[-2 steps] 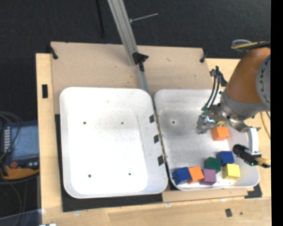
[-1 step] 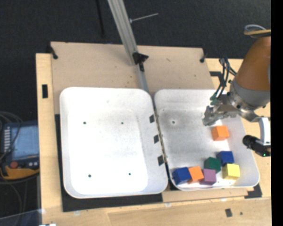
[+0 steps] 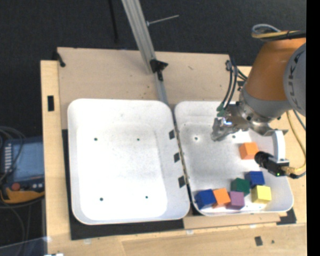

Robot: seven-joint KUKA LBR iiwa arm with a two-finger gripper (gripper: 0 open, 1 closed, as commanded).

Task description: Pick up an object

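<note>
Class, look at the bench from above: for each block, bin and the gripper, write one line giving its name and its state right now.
gripper: over the right bin, nothing seen between it.
orange block: resting alone, apart from the others.
blue block: resting at the bin's near edge.
green block: resting among the cluster.
yellow block: resting beside the cluster.
right bin: holds the blocks.
left bin: flat on the bench.

Coloured blocks (image 3: 236,192) clustered (right bin (image 3: 202,121)), near corner.
</note>
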